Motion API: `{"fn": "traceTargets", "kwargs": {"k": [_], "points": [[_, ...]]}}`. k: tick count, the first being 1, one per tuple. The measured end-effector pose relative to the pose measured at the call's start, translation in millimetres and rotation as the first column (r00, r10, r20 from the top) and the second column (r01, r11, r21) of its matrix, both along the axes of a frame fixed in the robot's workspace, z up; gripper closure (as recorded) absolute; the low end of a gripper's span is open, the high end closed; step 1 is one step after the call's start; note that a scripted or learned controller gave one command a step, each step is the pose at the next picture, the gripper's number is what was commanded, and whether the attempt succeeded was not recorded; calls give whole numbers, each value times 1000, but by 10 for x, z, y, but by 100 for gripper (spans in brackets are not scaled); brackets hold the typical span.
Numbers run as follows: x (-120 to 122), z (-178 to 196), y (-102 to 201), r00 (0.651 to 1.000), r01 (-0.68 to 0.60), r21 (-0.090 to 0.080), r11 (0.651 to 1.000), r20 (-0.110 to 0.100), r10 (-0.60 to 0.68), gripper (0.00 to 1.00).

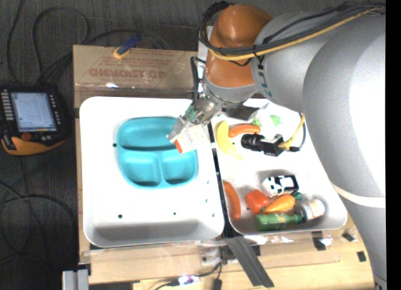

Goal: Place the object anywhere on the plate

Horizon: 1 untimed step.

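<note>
camera view | gripper [188, 126] over right rim of sectioned turquoise plastic plate [156, 152], fingers pinching a small white card-like object with orange-red corner [188, 138] | object above plate's right edge | yellow banana [224, 141] in bin right of plate

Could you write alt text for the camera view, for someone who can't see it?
A grey robot arm reaches from the right, its gripper holding a small white and orange object over a blue plate in the left white bin. The right bin holds toy foods.
</note>
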<state>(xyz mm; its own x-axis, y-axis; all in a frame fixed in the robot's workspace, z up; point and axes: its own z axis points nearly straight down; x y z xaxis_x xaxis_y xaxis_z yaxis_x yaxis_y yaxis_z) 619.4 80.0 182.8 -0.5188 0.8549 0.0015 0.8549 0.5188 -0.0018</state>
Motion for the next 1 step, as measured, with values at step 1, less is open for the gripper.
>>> {"fn": "traceTargets", "kwargs": {"k": [1], "points": [[1, 2, -2, 1000, 0, 0, 1000, 0, 0, 0]]}}
